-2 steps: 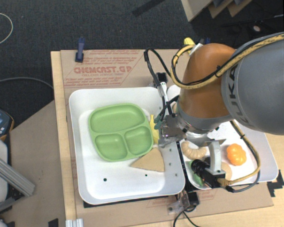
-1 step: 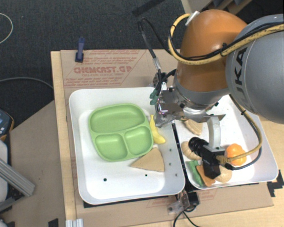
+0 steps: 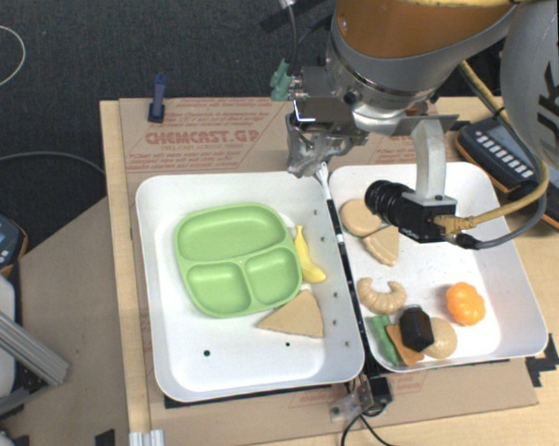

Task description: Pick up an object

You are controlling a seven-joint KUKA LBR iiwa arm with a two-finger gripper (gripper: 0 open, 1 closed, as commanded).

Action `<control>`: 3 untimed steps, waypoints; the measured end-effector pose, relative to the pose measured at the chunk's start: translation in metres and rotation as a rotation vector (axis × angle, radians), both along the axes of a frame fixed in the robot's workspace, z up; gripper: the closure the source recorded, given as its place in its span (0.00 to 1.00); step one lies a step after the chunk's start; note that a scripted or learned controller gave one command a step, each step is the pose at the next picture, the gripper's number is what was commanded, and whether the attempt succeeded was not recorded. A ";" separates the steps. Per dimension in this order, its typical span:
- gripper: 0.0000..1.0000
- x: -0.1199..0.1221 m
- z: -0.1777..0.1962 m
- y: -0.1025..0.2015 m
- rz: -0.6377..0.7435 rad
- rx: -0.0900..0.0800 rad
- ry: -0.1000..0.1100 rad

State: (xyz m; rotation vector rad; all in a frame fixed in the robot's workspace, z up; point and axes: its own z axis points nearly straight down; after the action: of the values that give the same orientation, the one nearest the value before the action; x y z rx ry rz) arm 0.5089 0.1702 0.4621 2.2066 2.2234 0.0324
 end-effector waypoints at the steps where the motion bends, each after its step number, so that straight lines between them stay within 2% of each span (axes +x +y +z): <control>1: 1.00 0.018 -0.016 -0.043 -0.013 -0.010 0.022; 2: 1.00 0.031 -0.177 0.025 -0.002 -0.012 0.037; 3: 1.00 0.008 -0.009 -0.021 -0.009 -0.003 0.003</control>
State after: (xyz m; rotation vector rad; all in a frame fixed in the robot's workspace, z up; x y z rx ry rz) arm 0.5167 0.1497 0.4534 2.2174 2.2135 0.0255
